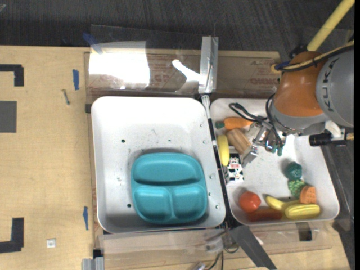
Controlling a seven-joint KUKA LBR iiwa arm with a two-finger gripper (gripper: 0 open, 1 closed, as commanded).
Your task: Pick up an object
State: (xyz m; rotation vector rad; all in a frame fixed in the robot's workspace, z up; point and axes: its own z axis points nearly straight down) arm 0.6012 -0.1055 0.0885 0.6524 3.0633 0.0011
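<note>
Bins sit side by side on the bench [39, 151]; the left bin [107, 122] holds a teal tray [167, 188] with three compartments, lying toward its near side; the right bin [329, 167] holds the small toys. Reaching in from the right, the arm [332, 89] hangs over the far part of the right bin, its orange band just above the wrist; the gripper [256, 145] points down and left, toward the bin's left wall, and whether it is released or clenched I cannot tell, for the metal parts blur together there. Just beside its tip lies a tan piece [239, 139], with an orange piece [236, 123] on the far side of that; whether the gripper touches either cannot be told. A banana [223, 149] lies along the left wall, and a small black-and-white toy [234, 171] sits just near of it. Along the near wall are a tomato [250, 200], a yellow piece [275, 202] and a longer yellow piece [302, 210], close together; a green piece [293, 171] and an orange one [307, 194] lie near the right wall, with something leafy between them.
</note>
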